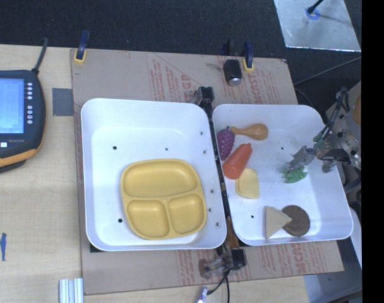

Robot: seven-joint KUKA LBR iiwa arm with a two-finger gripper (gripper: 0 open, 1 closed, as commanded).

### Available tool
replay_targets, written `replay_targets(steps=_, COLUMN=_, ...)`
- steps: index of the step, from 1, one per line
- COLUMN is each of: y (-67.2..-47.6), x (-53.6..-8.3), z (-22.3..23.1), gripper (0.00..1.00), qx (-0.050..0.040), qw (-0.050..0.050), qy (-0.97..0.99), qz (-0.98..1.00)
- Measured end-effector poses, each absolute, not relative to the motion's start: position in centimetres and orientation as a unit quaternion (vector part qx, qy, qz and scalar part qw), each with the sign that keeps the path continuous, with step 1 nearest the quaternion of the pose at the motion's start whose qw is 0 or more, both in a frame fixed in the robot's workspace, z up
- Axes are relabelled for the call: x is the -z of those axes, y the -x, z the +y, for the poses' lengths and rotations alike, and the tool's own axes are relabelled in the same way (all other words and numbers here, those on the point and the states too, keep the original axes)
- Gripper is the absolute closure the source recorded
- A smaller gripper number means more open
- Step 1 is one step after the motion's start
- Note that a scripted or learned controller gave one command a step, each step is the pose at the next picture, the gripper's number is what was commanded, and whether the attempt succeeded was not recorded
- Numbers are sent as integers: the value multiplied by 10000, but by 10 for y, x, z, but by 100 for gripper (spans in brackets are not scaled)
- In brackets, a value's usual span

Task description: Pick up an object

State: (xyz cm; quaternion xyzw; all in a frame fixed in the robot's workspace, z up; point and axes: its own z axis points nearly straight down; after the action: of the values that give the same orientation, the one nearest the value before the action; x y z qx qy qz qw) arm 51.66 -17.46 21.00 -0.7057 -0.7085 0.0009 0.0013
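Right bin (318,229), far-right side: tool (300,161) low over the floor, reaching in from the right edge. Small green item (295,176), prob. toy veg, directly under/just in front of fingertips, touching or nearly so; can't tell which. Key relation: green item sits just below-left of tool tip as seen by camera, i.e. toward near rim and slightly toward bin centre. Very short offset, no real travel needed, just a drop and close.

Tool state: can't tell whether released or clenched; tip too small and blurred against the white bin. Nothing visibly held between the tips.

Green item: compact, lumpy, no clear long axis readable, so approach angle prob. not critical. Judged closest candidate by far.

Other candidates, all well apart from tool:
- orange carrot-like piece (237,160), long axis diagonal, near divider
- purple grapes (225,142), touching carrot's upper end
- tan pear/squash shape (251,131), long axis roughly across the bin, near far rim
- pale yellow piece (247,184), just below carrot
- tan wedge (275,223) and brown round (297,219), side by side, touching, near front rim

Left bin (103,125): yellow divided tray (163,197), not relevant here.

Risk, judged: green item close to right wall, little room for outer finger.
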Motion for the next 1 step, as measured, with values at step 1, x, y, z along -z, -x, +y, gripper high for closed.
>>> replay_targets(steps=1, y=-580, x=-154, z=-143, gripper=0, qx=-16, qw=8, qy=7049, qz=-7093)
